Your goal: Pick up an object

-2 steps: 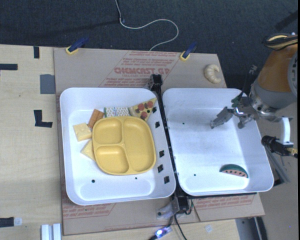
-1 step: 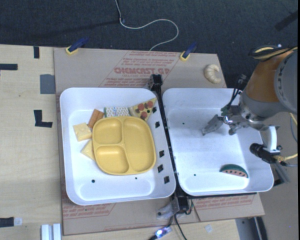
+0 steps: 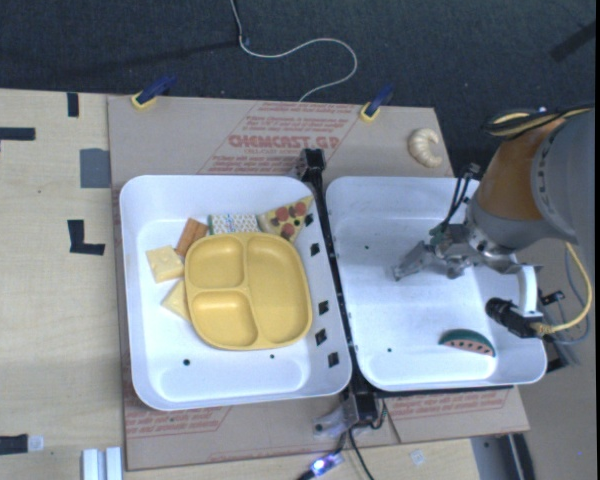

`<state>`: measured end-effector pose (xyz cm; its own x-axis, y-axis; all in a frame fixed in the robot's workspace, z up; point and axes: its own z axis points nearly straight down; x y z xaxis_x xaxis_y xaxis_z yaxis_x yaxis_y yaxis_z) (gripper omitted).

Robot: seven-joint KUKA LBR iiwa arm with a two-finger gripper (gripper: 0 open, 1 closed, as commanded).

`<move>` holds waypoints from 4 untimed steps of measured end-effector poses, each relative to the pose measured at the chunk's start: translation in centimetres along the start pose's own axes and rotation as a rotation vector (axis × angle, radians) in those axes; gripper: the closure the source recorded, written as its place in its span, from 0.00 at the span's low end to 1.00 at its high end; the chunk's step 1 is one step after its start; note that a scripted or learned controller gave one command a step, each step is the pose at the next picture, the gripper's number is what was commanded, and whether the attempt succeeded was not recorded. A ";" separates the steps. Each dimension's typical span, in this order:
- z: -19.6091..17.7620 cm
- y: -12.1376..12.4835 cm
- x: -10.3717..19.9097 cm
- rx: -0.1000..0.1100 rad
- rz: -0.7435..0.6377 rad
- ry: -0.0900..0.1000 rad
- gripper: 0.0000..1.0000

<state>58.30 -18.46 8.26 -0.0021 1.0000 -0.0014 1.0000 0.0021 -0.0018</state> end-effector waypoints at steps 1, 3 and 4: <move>-1.3 0.1 0.0 -0.004 -0.001 -0.001 1.00; -11.7 0.9 -0.1 -0.005 0.000 0.001 1.00; -14.3 1.0 0.0 -0.004 0.000 0.001 1.00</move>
<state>59.33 -18.46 22.60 -0.0019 1.0000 -0.0003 1.0000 0.0019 0.0020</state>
